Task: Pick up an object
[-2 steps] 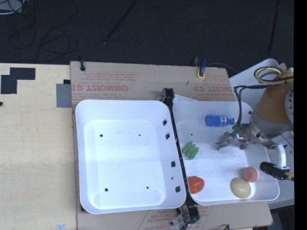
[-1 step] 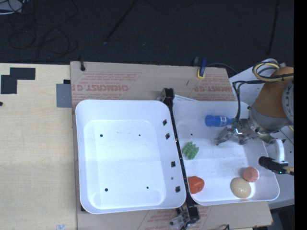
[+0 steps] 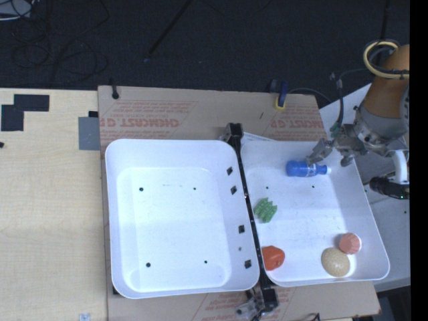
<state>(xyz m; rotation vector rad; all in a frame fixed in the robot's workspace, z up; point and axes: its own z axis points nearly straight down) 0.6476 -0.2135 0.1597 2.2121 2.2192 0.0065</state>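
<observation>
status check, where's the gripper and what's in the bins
Gripper at right bin's far edge, just above blue bottle. Nothing seen held. Green piece, red, cream, pink objects lie apart, not blocking.

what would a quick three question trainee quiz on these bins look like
1. True or false: the blue bottle lies in the left bin.
2. Which thing lies nearest the divider between the bins? A) green piece B) pink ball C) cream ball
3. Fill in: the red object sits at the right bin's near-____ corner in the camera view.

Key: 1 false, it lies in the right bin, close to the gripper. 2 A. 3 left.
</observation>
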